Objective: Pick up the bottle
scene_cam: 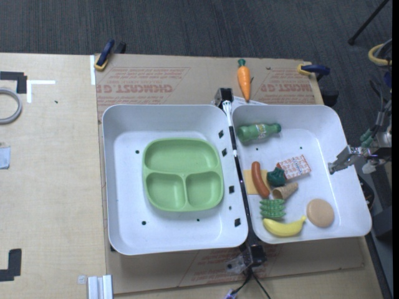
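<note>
A green bottle [259,131] with a pale label lies on its side at the far left corner of the right bin [324,132], its cap pointing right. My gripper [342,161] hangs low over that bin's right rim, well to the right of the bottle and a little nearer the front. A stretch of bare white bin floor separates the two. The gripper is small and partly cut off at the view's right, and nothing shows in it.
The right bin also holds a sausage [260,179], a red-and-white box [293,167], a cone [285,192], a banana [285,227] and a round bun [320,213]. A green divided plate [184,174] sits in the left bin. A carrot [244,80] lies behind the bins.
</note>
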Controlling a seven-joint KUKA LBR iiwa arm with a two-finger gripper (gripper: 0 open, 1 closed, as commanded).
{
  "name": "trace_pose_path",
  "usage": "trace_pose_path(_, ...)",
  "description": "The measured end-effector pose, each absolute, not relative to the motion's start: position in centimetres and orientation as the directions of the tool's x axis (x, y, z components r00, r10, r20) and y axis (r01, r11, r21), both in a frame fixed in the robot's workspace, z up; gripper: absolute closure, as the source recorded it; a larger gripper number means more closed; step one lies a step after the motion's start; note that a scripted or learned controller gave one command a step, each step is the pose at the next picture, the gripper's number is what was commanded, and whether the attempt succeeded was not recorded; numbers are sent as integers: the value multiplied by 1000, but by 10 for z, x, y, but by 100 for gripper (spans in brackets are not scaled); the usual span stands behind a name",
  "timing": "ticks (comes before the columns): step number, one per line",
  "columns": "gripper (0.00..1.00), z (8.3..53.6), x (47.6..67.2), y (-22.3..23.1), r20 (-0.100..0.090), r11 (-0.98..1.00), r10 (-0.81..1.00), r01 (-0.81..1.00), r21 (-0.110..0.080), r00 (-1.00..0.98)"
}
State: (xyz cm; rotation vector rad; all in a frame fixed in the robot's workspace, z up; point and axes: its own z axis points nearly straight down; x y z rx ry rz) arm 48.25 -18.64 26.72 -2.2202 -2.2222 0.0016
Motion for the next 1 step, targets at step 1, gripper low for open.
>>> trace_pose_path(1,100,277,483,-187,-2,2,1000,1000,-1,-2)
